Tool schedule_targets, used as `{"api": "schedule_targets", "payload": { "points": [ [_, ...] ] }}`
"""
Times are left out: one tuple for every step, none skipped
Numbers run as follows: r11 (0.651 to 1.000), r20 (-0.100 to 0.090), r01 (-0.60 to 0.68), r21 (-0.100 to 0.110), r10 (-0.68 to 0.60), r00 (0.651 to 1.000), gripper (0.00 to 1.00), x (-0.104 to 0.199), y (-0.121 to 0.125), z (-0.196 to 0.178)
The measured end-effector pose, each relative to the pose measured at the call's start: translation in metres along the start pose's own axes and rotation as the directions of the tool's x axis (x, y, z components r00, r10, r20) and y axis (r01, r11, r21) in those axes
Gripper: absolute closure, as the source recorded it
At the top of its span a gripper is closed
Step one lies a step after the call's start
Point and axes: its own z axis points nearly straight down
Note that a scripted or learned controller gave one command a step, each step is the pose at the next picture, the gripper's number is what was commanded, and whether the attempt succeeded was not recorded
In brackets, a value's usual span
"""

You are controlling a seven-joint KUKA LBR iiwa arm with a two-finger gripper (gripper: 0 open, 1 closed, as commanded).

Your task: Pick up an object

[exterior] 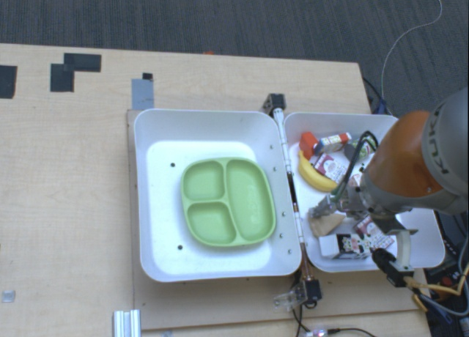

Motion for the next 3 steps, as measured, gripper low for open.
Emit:
{"api": "schedule_targets", "payload": {
  "points": [
    [1.000,0.001,0.002,-0.005,-0.002,1.000,1.00,0.000,0.002,-0.012],
    [1.000,0.002,0.001,-0.006,-0.001,1.000,0.00,-0.001,0.003,-0.012],
    [1.000,0.000,0.003,-0.010,-0.003,1.000,1.00,0.001,0.005,-0.023]
  ]
}}
